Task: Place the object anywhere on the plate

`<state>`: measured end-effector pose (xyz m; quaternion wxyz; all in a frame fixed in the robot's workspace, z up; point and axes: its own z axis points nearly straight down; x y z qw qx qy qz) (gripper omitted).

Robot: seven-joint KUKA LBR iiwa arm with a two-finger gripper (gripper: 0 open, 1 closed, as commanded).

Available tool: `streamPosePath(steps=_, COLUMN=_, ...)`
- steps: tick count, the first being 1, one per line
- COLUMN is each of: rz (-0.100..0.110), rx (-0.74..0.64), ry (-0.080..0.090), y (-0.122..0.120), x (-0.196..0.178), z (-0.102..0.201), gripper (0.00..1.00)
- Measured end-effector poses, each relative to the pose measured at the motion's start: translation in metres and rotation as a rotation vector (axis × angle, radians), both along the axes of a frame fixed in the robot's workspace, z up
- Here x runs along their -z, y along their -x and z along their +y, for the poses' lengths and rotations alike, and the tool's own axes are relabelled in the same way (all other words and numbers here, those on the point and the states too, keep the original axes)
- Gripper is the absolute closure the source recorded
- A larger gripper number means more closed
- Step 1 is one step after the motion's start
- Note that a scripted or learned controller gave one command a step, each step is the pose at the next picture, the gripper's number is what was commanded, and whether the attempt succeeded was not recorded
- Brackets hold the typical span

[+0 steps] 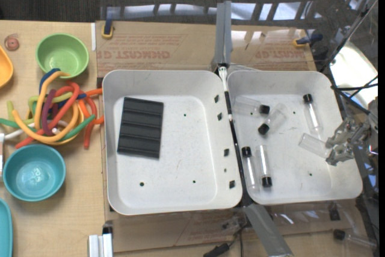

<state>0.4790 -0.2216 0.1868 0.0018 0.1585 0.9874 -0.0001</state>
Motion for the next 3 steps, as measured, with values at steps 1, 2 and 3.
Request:
streamPosePath(steps=1, rz=0.003, rx=-0.133, ry=-0.001, y=0.001, x=0.026, z=0.001, gripper=1.00)
streamPosePath(steps=2, rz=-0.001, rx=-0.208, ry=0.001, y=0.000, x=0.002, z=0.000, gripper=1.00)
streamPosePath(steps=3, rz=0.003, rx=-0.306, ry=-0.001, y=0.000, x=0.019, z=0.001, gripper=1.00)
